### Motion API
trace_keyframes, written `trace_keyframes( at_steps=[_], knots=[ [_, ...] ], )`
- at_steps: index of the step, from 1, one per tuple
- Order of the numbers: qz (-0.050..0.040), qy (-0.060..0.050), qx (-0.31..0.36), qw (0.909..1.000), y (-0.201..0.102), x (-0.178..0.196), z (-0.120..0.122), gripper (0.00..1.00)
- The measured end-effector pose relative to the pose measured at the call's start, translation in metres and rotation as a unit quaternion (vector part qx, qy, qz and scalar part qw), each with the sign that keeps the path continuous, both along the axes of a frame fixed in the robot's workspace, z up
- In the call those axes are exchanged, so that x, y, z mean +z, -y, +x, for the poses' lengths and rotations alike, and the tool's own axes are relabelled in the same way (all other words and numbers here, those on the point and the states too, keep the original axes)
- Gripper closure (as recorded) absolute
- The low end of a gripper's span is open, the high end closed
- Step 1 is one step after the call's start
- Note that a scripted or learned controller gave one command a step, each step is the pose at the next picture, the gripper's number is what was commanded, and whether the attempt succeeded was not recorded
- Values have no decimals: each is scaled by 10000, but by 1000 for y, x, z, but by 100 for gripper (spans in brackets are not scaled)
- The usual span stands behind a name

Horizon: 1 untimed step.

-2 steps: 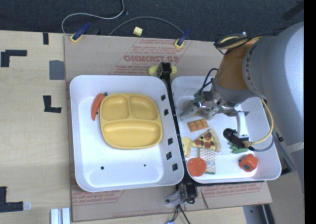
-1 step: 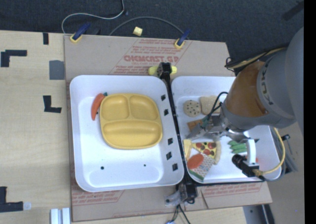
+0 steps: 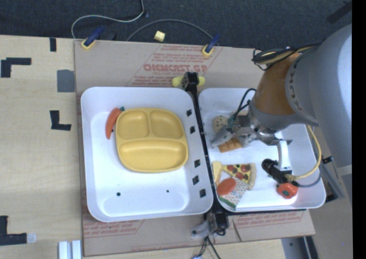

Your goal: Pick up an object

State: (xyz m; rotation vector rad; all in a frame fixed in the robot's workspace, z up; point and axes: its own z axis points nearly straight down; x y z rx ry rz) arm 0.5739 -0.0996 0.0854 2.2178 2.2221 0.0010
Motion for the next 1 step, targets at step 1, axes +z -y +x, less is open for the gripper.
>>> trace_keyframes(
  at_steps=[1],
  knots=[
    [3, -3, 0, 10000, -6, 0, 27, 0]
  ],
)
